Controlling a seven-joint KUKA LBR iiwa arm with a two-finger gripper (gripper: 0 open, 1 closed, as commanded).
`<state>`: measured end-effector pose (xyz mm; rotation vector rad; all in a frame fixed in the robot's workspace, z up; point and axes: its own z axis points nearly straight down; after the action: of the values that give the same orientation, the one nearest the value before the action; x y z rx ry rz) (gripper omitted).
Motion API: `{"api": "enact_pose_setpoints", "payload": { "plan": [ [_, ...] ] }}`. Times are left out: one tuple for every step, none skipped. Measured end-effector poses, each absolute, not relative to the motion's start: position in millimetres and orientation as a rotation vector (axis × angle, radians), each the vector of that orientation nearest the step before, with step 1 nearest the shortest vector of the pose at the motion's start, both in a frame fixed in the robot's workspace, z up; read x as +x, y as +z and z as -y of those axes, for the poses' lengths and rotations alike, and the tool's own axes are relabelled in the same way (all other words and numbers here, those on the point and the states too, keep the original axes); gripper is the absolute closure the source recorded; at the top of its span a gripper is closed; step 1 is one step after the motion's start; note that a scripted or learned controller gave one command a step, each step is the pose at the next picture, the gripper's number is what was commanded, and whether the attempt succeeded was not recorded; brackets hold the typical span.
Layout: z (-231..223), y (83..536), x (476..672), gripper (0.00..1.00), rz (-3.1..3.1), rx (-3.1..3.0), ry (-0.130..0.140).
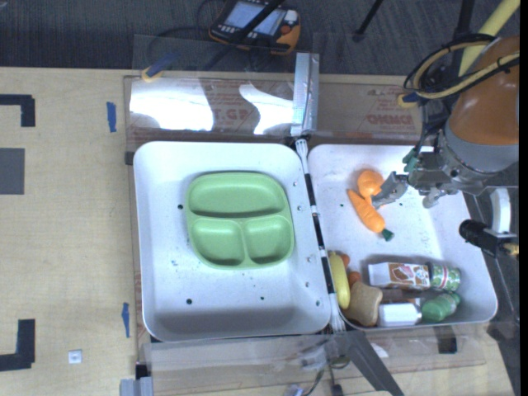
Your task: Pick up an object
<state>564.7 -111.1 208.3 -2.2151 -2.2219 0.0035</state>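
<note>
While my two-finger gripper (407,184) hangs over the upper part of the right shallow white bin (462,316), its fingers stand apart with nothing between them. One fingertip sits just beside the orange plastic carrot (367,207), which lies loose on the bin floor. Along the bin's lower edge lies a brown-labelled bottle (410,275). The left white bin (157,246) bears a green divided plastic tray (239,219).
</note>
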Motion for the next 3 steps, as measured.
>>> {"api": "enact_pose_setpoints", "payload": {
  "plan": [
    [170.0, 233.9, 572.7, 0.00, 2.093, -2.344, 0.001],
    [97.0, 85.7, 610.3, 0.00, 2.061, -2.374, -0.004],
    [97.0, 94.8, 611.4, 1.00, 2.061, -2.373, -0.004]
  ]
}}
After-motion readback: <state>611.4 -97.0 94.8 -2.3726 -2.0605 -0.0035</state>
